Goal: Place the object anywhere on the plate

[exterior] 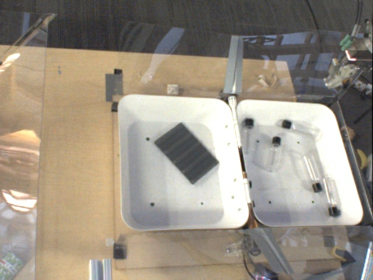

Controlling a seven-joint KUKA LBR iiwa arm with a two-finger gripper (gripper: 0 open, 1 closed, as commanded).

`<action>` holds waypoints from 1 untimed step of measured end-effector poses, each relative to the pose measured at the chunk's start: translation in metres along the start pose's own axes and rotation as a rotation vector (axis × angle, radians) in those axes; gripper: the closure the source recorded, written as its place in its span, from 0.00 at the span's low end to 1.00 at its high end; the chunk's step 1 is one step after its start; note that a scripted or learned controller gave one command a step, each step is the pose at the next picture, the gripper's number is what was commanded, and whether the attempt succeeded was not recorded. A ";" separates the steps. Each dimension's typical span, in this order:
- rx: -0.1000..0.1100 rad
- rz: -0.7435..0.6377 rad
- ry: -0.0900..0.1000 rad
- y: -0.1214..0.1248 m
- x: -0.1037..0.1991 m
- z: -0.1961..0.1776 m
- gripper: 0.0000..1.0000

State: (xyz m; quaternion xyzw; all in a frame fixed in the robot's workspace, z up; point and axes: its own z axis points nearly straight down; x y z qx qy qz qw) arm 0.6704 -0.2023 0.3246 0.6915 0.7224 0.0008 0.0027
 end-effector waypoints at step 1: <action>0.001 -0.010 0.000 0.000 0.000 -0.003 1.00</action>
